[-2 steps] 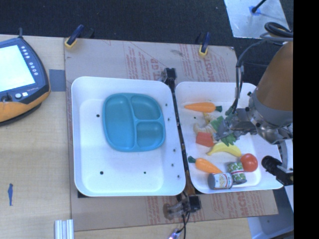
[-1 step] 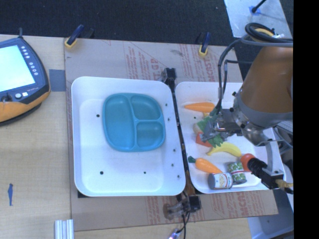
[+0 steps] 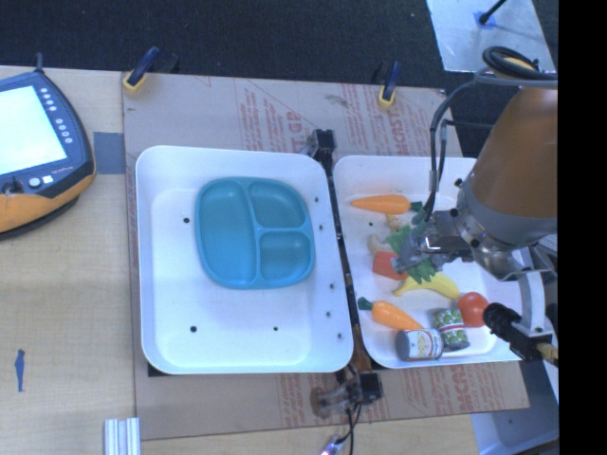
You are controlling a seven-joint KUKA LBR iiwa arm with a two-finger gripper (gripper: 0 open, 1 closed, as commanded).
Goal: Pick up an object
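So the gripper (image 3: 410, 254) was down among the toy food in the right bin (image 3: 360, 173), nothing was lifted yet, and its grip could not be told.

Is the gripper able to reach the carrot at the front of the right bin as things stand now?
Probably yes. The lower carrot lies uncovered on the right bin floor, just near the gripper; the can and banana lie close beside it.
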